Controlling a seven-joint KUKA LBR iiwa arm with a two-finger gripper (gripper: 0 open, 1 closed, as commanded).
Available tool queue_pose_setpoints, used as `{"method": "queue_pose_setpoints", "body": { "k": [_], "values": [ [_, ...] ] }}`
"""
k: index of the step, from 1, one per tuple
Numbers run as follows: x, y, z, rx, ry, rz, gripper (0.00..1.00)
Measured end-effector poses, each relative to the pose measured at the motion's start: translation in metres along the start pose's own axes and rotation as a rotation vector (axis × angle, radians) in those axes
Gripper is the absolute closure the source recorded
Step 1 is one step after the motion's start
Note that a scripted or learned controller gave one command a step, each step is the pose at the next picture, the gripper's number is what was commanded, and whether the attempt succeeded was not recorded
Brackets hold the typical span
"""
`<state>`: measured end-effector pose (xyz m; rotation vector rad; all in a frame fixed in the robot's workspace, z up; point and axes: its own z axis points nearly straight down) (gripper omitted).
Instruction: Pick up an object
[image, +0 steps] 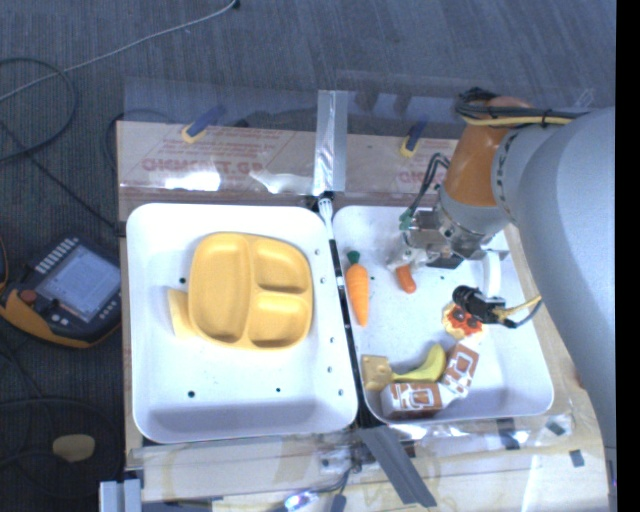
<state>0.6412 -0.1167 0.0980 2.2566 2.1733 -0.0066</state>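
Low over the far end of the right-hand shallow white bin (400, 335): the arm's metal gripper (425, 243), under the orange wrist band. Open or closed? Cannot tell from this slanted angle, with the wrist blocking the tip. Nothing visibly held.

Just near and left of it, on bare bin floor: a small stubby orange-red piece (405, 279), perhaps a toy vegetable, too small to name surely. Judged the likeliest pick, lying free of its neighbours.

Further left, along the dividing wall: a long orange plastic carrot with a green top (356, 293). At the near edge, crowded together: a yellow plastic banana (430, 364) and a brown printed carton (412, 399).

To do this step well:
- Centre above the stubby piece before descending, rather than dragging sideways into it.
- Close across its short width, not along its length.
- Go down close to the floor; a grasp too high would likely slip off so low an item.
- Keep clear of the carrot on the left.
- Lift straight up and check the hold before moving away.
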Motion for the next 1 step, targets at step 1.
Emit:
{"method": "queue_pose_setpoints", "body": {
  "k": [1],
  "values": [
    [0.041,0.0248,-0.0845,0.009,0.005,0.061,1.0]
  ]
}}
